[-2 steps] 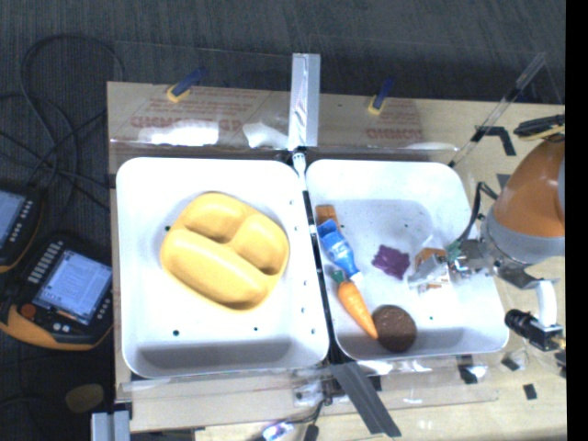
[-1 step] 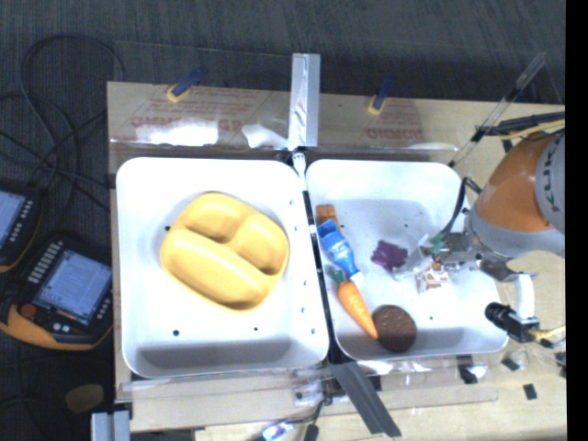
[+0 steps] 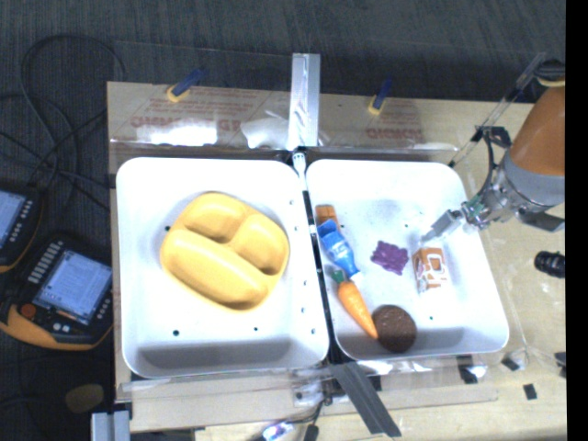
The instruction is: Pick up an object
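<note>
The right bin [image 3: 478, 324] holds several small things. An orange and white packet [image 3: 430, 269] lies near its right wall, with a purple piece [image 3: 390, 256] to its left. Along the left wall lie a blue tube with an orange cap [image 3: 332, 240] and a carrot [image 3: 355, 306], and a brown ball [image 3: 394, 327] sits at the front. My gripper [image 3: 439, 228] reaches in over the right wall, its tip just above the packet's upper end. Nothing is visibly held. The grey arm with its orange band [image 3: 542, 141] stands off to the right.
A large yellow, bread-shaped object [image 3: 224, 249] takes up the middle of the left bin [image 3: 138, 338]. A raised divider [image 3: 310, 274] separates the bins. Cables and handheld control units [image 3: 64, 288] lie left of the bench.
</note>
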